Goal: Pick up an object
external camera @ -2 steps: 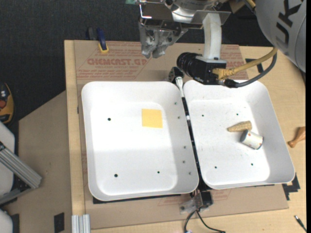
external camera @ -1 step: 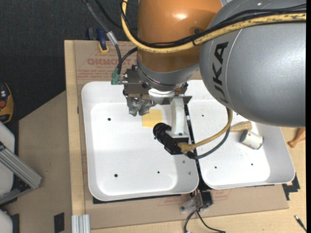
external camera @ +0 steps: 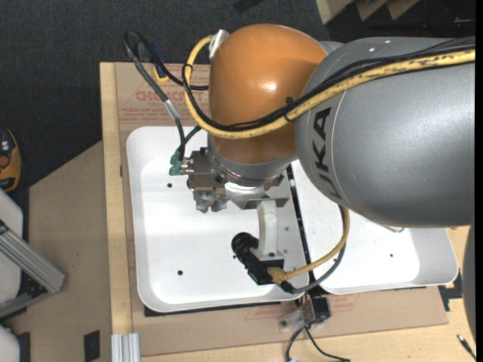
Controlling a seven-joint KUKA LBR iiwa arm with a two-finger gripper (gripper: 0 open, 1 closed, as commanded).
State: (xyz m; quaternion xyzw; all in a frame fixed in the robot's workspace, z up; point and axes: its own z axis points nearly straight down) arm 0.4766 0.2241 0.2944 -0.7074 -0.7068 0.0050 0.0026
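Fingers first: whether they are parted or clenched I cannot tell, since the gripper (external camera: 205, 191) is seen from above and the orange band (external camera: 256, 89) and the grey arm (external camera: 392, 111) cover most of it. Nothing can be seen gripped there.

The gripper hangs low over the near bin (external camera: 151, 225), the one on the view's left, toward its upper middle. The far bin (external camera: 392, 274) lies beside it, mostly under the arm, and both sit on the brown counter (external camera: 121, 111).

Which object is meant I cannot say. The likeliest place for it is in the near bin directly under the gripper, where the wrist blocks the view. One dark speck (external camera: 179, 272) sits on the white floor of that bin toward its lower edge, well apart from the gripper. It is too small to tell whether it is a loose thing or a mark in the bin.

Its colour, shape and surface are therefore hidden. As a judgement only, anything kept in so shallow a bin is probably small and light. Stiffness, slipperiness and fragility cannot be read from this view. A sensible hold would be across its narrowest width, near its middle, squeezing gently in case it is soft or smooth.
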